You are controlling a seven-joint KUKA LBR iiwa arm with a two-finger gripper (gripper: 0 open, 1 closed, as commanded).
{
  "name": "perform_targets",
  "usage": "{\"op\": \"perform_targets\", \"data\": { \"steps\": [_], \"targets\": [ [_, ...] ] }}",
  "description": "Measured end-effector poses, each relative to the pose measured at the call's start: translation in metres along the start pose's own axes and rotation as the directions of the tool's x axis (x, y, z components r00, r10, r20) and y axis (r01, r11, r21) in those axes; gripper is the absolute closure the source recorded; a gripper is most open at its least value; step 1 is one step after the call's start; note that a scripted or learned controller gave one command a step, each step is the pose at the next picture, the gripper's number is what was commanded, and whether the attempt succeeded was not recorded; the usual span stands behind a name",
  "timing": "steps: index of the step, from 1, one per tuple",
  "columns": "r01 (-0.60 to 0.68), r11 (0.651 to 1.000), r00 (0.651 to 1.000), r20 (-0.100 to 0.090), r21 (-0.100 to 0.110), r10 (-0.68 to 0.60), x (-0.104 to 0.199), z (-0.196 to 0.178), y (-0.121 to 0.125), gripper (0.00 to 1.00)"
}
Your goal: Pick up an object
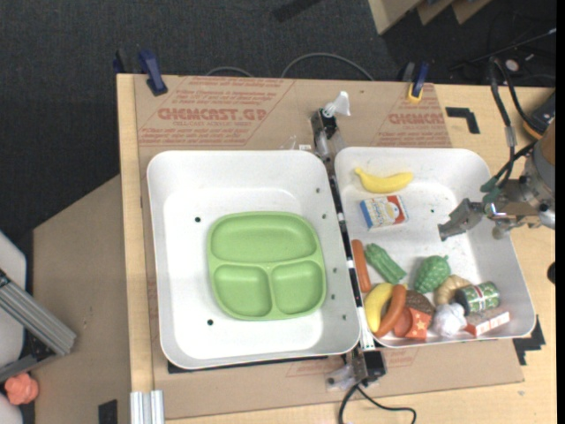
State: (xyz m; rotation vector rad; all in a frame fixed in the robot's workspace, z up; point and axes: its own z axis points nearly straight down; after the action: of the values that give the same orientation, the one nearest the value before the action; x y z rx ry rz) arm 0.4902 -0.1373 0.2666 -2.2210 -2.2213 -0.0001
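Note:
My gripper (481, 225) hangs over the right side of the right bin (468, 162), its two dark fingers spread open with nothing between them. Left of it lies a small white carton (382, 211), with a yellow banana (383, 180) further back. A green broccoli (431, 273) sits just below and left of the gripper. At the bin's front are a pile of toy foods: an orange carrot (361, 268), a green pickle (385, 262), a yellow piece (378, 306), a sausage (395, 310), a can (481, 298) and a red box (487, 324).
The left bin (177, 237) holds a green divided plate (265, 265). A dark rail (335, 210) with clamps runs between the bins. Cables and the arm's wrist (538, 175) crowd the right edge. Brown board surrounds both bins.

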Motion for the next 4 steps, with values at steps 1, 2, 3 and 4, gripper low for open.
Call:
{"op": "perform_targets", "data": {
  "steps": [1, 2, 3, 4],
  "targets": [
    [-0.003, 1.000, 1.000, -0.002, 0.012, 0.003, -0.026, 0.128, -0.003, 0.00],
    [0.000, 1.000, 1.000, 0.000, -0.001, 0.000, -0.006, 0.182, 0.013, 0.00],
    [0.001, 1.000, 1.000, 0.006, -0.009, -0.001, -0.064, 0.181, 0.100, 0.00],
    [0.010, 1.000, 1.000, -0.002, -0.008, -0.010, 0.038, 0.131, 0.122, 0.00]
  ]
}}
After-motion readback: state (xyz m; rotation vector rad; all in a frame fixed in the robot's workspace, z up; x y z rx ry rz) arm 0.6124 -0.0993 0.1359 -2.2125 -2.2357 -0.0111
